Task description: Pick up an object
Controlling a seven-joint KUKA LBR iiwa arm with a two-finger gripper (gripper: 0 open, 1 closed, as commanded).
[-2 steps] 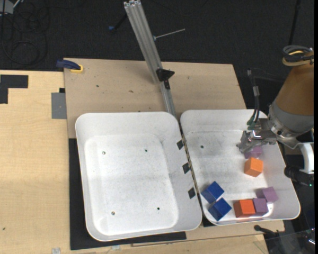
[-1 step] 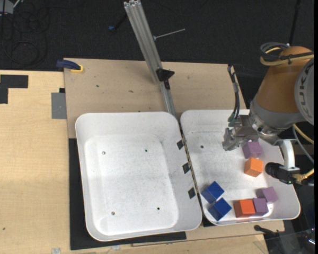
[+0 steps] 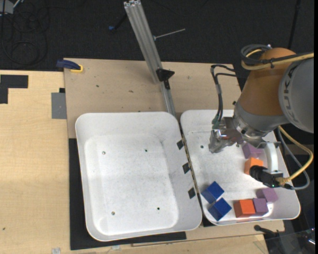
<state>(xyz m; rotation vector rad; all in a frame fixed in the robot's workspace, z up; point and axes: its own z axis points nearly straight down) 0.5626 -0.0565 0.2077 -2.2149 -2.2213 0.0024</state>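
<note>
Arm over right bin (image 3: pixel 201 136), gripper (image 3: pixel 218 142) low above bare floor at its far end, finger opening cannot tell, nothing visibly held, blue blocks (image 3: pixel 216 199), orange block (image 3: pixel 246 207), purple blocks (image 3: pixel 263 201) clustered at near end

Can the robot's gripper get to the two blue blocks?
Probably yes. The blue blocks lie uncovered in the right bin, and the gripper hangs above that bin with nothing between.

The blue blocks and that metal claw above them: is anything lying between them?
No. In the camera view, only bare white bin floor lies between the gripper and the two blue blocks.
</note>
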